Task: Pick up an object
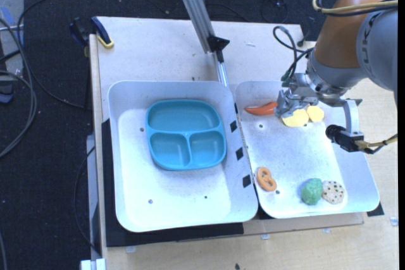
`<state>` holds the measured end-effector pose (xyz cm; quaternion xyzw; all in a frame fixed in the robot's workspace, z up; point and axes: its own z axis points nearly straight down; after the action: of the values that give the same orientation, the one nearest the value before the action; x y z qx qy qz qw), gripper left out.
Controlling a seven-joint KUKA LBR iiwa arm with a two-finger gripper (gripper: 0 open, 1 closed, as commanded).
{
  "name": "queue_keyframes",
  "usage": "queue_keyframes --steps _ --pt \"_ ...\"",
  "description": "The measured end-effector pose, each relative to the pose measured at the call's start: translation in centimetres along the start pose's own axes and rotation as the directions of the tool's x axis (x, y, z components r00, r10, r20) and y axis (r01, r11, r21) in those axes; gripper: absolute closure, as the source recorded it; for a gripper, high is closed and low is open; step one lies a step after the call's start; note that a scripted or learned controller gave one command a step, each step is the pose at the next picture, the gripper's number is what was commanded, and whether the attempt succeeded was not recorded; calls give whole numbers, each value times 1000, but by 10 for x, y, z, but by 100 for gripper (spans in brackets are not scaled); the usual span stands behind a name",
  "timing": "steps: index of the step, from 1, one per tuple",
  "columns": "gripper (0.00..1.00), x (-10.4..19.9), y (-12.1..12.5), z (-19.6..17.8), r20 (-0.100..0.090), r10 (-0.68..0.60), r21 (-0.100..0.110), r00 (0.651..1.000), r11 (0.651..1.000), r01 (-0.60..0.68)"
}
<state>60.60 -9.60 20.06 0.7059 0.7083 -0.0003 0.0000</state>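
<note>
Item: orange carrot-shaped toy, far end of the right bin, lying flat on the floor. You will find its long axis roughly level across the view, thin tip toward the divide between the bins, thick end tucked under the gripper. Likely light, hard plastic and smooth, so expect it to skid or roll; take it across the thicker half, at right angles to its length.

Item: yellow pieces, just beside the carrot's thick end, touching or nearly touching it. Rounded and low, probably light; your grip there would be poor from above.

Item: gripper, low over the meeting point of those two. Whether it is apart, together or clamped on anything, you cannot tell from this angle.

Other stock, right bin near end: pretzel, green ball, speckled cookie. Left bin: blue divided tray
</note>
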Motion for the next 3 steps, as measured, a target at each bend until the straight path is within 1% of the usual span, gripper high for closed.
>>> queue_keyframes --steps 1,2,3 --pt "100 59 17 -6 0 -1 -3 1000 1000 1" --pt "100 99 24 -18 0 2 -1 1000 1000 -2" --pt "100 148 40 -31 -1 0 -3 1000 1000 0"
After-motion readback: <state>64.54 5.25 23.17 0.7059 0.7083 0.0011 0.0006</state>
